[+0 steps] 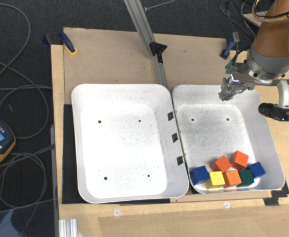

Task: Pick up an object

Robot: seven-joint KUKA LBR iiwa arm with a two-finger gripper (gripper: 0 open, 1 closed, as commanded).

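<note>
Gripper (pixel 228 94) hovers over the far rim of the right bin (pixel 263 127), nothing seen between its fingers; can't tell if they're apart or together. Blocks cluster in that bin's near corner: two blue (pixel 199 174), three orange (pixel 240 158), yellow (pixel 216 178), green (pixel 246 176). Left bin (pixel 85 132) beside it.

Seven small blocks lie clustered in the right bin's near corner: two blue (pixel 199 174), three orange (pixel 240 158), one yellow (pixel 217 178), one green (pixel 246 176)

A pale wooden bench (pixel 109 58) stands on dark carpet (pixel 16 48) strewn with black cables (pixel 11 90).
</note>
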